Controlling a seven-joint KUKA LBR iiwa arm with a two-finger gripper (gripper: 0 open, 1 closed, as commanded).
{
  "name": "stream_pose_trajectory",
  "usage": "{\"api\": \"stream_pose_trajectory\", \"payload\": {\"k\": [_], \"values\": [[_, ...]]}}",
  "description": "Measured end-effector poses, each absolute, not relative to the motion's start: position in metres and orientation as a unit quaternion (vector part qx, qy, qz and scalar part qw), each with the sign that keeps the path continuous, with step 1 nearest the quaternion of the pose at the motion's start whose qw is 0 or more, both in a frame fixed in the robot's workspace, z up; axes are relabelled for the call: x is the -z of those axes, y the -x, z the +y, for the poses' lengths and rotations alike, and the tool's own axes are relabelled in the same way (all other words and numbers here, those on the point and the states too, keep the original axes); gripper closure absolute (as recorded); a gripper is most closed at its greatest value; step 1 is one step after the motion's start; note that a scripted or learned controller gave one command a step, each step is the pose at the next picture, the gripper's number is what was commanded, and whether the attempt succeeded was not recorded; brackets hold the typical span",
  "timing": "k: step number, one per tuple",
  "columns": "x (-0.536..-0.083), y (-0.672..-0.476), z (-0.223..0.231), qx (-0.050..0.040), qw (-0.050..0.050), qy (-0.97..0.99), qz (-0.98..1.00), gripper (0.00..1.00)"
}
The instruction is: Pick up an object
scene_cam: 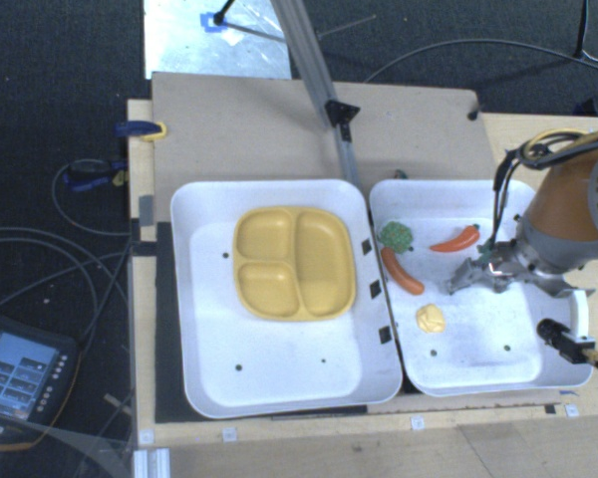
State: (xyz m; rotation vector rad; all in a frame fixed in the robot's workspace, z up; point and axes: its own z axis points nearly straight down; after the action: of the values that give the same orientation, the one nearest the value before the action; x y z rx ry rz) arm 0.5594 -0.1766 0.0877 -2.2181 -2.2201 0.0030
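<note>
Reaching in from the right, the arm (pixel 568 202) hangs its gripper (pixel 475 272) low over the right bin (pixel 478 371), and I cannot tell how the pincer stands. A red chili pepper (pixel 454 239) lies just above it. A sausage (pixel 402 271), broccoli (pixel 396 235) and yellow lump (pixel 431 318) lie nearby, and a yellow divided plate (pixel 294 263) sits in the left bin (pixel 279 376).

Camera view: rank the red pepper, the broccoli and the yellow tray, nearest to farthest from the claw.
Claw in the right bin.
1. Red pepper, just above the claw.
2. Broccoli, by that bin's left wall.
3. Yellow tray, in the left bin.
</note>
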Motion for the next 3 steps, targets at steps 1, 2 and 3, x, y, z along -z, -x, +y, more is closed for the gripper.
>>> {"api": "stream_pose_trajectory", "payload": {"k": [1, 2, 3], "values": [[-0.102, -0.561, -0.177, 0.0012, -0.001, 0.707, -0.707, 1.00], [-0.160, -0.572, -0.181, 0.0019, -0.004, 0.705, -0.709, 1.00], [-0.204, -0.578, -0.182, 0.0018, -0.003, 0.705, -0.709, 1.00]]}}
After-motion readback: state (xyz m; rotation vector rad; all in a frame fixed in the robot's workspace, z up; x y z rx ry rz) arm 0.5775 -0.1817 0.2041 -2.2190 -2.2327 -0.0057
